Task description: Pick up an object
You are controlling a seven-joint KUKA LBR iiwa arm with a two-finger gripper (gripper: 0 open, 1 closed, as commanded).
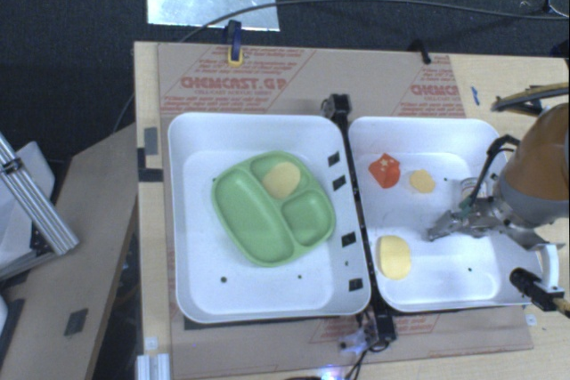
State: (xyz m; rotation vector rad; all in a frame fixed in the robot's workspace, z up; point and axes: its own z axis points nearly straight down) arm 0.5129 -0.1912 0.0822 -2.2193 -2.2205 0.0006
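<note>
We see gripper (443, 229) low in right bin (445, 289), fingers' state unclear; yellow piece (394, 256) just lower left. Left bin (191, 218) holds green tray (267, 209).

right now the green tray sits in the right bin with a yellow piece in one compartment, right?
Not quite: the camera view shows the green tray in the left bin, not the right one. The yellow piece does lie in one of its compartments.
</note>
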